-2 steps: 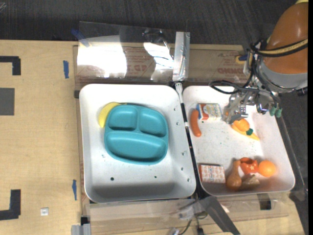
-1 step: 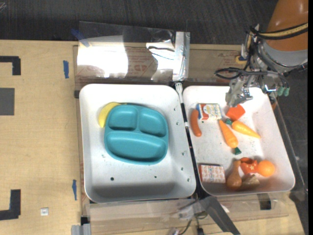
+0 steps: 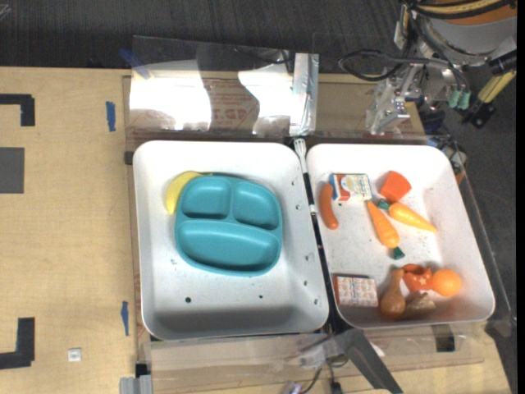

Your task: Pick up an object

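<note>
Partly, the teal tray [image 3: 227,224] is hiding a yellow thing [image 3: 178,189]; the gripper [image 3: 392,109] is hanging beyond the right bin [image 3: 467,220], its state unclear.

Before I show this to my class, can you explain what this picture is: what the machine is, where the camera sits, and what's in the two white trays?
One camera looks down at a slant on a bench. The grey and orange robot arm enters at upper right; its end effector hangs beyond the bins, holding nothing. The left bin holds a teal divided plate lying over a yellow item. The right bin holds toy food: carrots, a sausage, two small boxes and more.
</note>
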